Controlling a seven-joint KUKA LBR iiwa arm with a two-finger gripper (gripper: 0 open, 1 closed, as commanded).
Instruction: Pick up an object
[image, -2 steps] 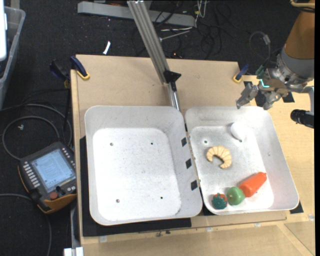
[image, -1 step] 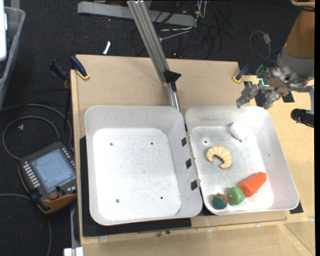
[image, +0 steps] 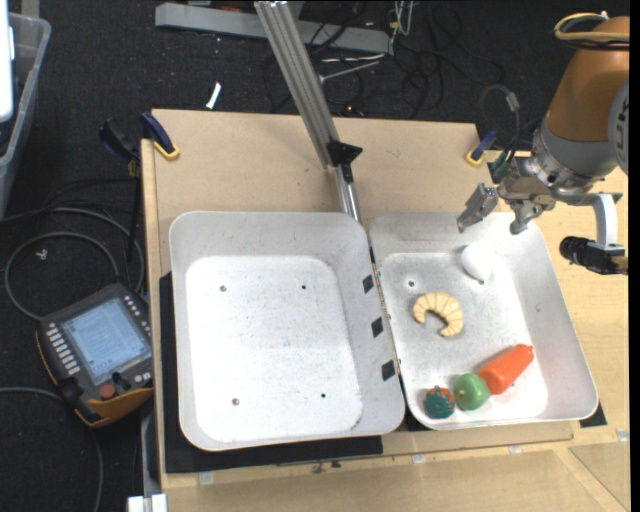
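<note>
The right bin (image: 560, 330) holds a cream croissant-shaped toy (image: 440, 311), an orange carrot-like piece (image: 507, 366), a green ball (image: 471, 391), a small teal and red piece (image: 438, 402) and a small white object (image: 476, 262) near its far side. My gripper (image: 499, 213) hangs above the bin's far right corner, just up and right of the white object. Its two fingers stand spread apart with nothing between them.
The left bin (image: 190, 250) lies beside the right one. A slanted metal pole (image: 305, 85) runs down to the seam between the bins. A teach pendant (image: 98, 345) and cables lie on the floor at left. Clamps (image: 160, 140) sit at the bench's far corners.
</note>
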